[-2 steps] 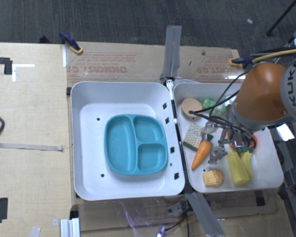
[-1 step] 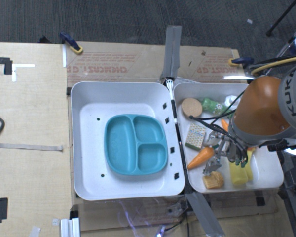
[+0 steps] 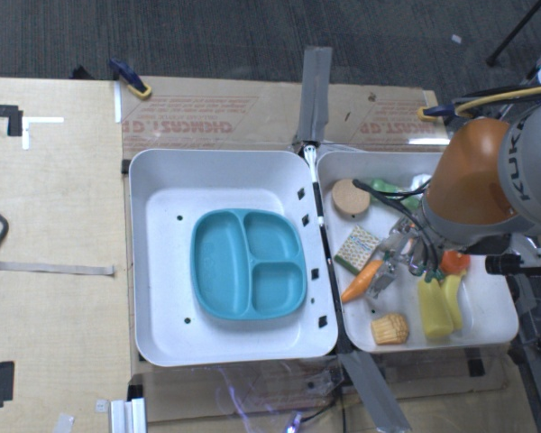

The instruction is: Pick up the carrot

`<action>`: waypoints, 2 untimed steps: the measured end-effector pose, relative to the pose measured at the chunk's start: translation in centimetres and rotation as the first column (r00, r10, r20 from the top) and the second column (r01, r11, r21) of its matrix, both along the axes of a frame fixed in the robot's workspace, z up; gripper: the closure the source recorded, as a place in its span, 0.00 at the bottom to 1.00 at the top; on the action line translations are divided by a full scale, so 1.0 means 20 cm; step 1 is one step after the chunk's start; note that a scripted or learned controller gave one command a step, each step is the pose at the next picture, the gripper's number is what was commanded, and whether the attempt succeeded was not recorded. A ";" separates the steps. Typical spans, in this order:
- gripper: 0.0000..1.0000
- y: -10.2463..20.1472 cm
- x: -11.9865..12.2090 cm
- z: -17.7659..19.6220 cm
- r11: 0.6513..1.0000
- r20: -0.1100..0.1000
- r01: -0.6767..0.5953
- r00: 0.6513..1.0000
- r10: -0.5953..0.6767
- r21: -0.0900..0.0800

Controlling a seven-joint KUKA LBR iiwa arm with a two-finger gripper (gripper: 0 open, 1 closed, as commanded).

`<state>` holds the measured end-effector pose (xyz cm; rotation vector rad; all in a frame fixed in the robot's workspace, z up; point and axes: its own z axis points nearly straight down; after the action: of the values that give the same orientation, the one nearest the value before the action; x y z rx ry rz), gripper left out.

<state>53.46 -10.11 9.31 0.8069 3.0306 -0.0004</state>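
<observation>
The carrot (image 3: 359, 282) is orange and lies at a slant in the right bin (image 3: 496, 332), close to the bin's left wall. Its thick end points up and to the right. My gripper (image 3: 389, 262) is low in that bin, right at the carrot's thick end and partly covering it. The grey arm with its orange band (image 3: 469, 174) reaches in from the right and hides the bin's right middle.
Around the carrot lie a checkered green and white packet (image 3: 357, 248), a tan round disc (image 3: 350, 198), a green item (image 3: 389, 188), a yellow bottle (image 3: 437, 307), a red piece (image 3: 455, 262) and a yellow-brown chunk (image 3: 389, 329). A teal divided plate (image 3: 250, 264) sits in the left bin (image 3: 153, 242).
</observation>
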 end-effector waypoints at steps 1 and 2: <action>0.00 0.00 -0.14 0.00 0.935 0.001 0.354 0.935 -0.354 -0.006; 0.00 -0.02 0.20 0.00 0.903 -0.003 0.429 0.903 -0.429 0.001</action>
<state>57.48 -10.58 9.22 1.4556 2.7820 -0.0015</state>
